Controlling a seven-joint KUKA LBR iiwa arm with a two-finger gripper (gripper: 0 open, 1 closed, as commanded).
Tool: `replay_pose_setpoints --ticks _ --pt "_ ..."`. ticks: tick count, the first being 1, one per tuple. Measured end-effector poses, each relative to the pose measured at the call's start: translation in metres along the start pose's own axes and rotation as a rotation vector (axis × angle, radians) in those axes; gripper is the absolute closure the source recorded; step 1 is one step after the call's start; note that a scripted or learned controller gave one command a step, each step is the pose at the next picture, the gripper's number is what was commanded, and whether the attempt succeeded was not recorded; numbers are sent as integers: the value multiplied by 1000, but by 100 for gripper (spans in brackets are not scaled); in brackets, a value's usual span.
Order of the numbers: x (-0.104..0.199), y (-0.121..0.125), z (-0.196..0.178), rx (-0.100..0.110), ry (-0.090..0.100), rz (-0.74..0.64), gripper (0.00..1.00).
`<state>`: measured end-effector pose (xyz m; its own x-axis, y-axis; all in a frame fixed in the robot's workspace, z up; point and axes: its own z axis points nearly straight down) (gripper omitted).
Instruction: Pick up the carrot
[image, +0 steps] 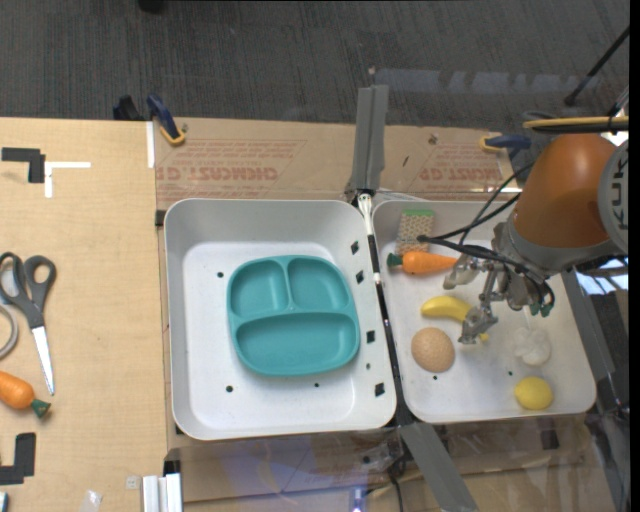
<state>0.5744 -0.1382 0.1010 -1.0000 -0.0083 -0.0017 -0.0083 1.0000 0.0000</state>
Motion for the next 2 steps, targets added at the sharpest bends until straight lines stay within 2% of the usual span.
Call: replay_pose_setpoints --ticks 1,2 --pt "-62 22 10 4 20 -102 0" --pt "-61 33 11 12 29 106 0"
